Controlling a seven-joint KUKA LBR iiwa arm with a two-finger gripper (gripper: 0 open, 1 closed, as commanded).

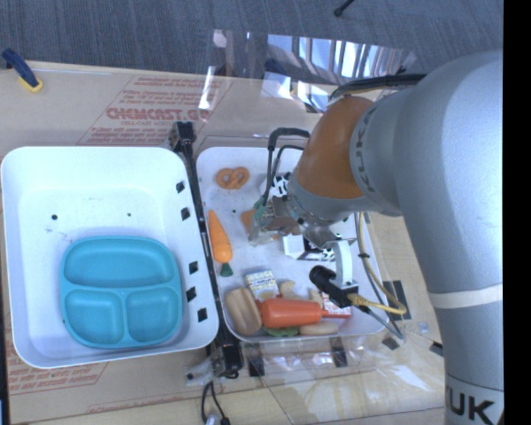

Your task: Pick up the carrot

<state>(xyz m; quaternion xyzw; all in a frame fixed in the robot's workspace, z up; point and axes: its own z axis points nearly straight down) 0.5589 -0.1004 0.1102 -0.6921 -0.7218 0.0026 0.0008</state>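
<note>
The carrot (219, 237) is small and orange with a green stub at its near end. It lies lengthwise along the left wall of the right bin (248, 156). My gripper (265, 220) hangs low over the middle of that bin, a short way to the right of the carrot and apart from it. The grey wrist with its orange band (336, 153) covers the bin's right half and much of the gripper.
In the right bin lie a pretzel (233, 178) at the back, a small box (260, 283), a bread roll (242, 311) and a long red-orange piece (289, 312) at the front. The left bin (35, 175) holds a blue divided plate (121, 290).
</note>
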